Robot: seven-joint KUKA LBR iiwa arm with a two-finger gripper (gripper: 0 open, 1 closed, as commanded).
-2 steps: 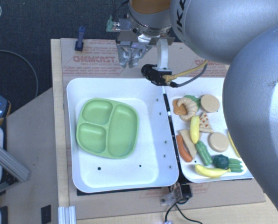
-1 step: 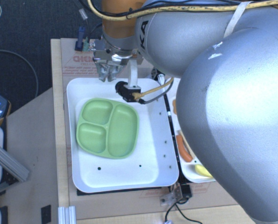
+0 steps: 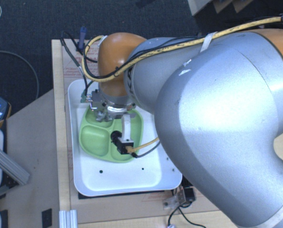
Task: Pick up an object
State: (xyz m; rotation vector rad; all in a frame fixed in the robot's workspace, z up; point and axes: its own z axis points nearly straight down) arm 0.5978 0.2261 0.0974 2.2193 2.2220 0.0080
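A green divided tray [image 3: 96,139] is seen lying flat in the white bin [image 3: 117,179], toward the bin's far half, so its shallow compartments face up and its rim is offered from above. The tool [image 3: 113,118] is lowered directly over the tray's far-right part, just beside the tray's central divider; whether it is spread or closed cannot be told, since the wrist is viewed from above and hides it. The grey arm [image 3: 212,118] is stretched across the bin's right side, presumably so the tool can be brought straight down. The bin is carried by the tabletop [image 3: 58,127].
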